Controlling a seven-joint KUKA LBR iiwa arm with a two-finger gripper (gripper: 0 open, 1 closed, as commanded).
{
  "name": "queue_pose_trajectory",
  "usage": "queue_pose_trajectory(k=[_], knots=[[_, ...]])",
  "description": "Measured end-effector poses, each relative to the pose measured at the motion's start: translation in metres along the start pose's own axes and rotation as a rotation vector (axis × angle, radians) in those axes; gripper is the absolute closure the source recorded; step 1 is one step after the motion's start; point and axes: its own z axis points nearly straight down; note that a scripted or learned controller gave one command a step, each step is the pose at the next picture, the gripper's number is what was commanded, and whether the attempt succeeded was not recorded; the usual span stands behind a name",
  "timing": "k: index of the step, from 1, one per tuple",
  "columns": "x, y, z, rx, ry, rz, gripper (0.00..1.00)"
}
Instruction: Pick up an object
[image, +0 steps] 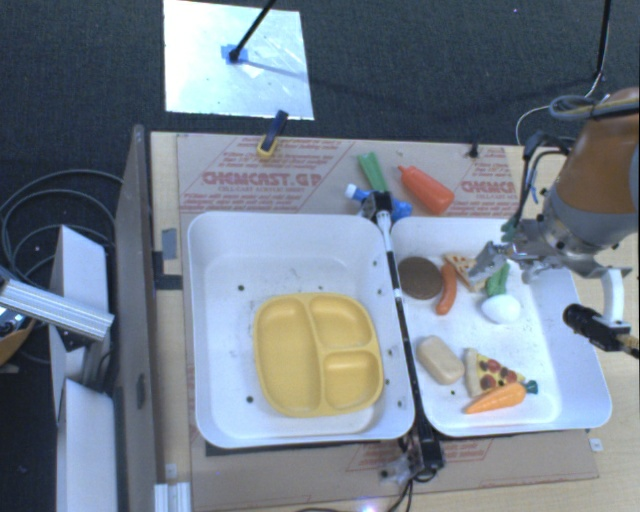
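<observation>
Hand (497, 262), finger state indiscernible, poised in right white bin (575, 405) over green-stalked white plastic vegetable (501, 303): descend squarely, avoiding adjacent red toy sausage (447, 290).

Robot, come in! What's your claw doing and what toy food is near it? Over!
Tool low in the right bin, grip state unclear. Green-topped white vegetable just below it, sausage and brown patty alongside. Nothing seen lifted.

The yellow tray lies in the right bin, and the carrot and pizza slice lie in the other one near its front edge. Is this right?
Not quite. The camera view shows the yellow tray in the left bin, not the right. The carrot and pizza slice lie in the other one, the right bin, near its front edge.
</observation>
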Motion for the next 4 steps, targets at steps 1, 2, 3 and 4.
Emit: queue_pose_trajectory(k=[1,2,3,4], knots=[[0.007,0.031,0.128,-0.004,0.0,-0.002,0.0],[0.006,0.03,0.115,-0.003,-0.001,-0.001,1.0],[0.09,0.009,0.021,-0.008,0.003,-0.009,1.0],[0.13,-0.06,-0.048,0.001,0.002,-0.004,1.0]])
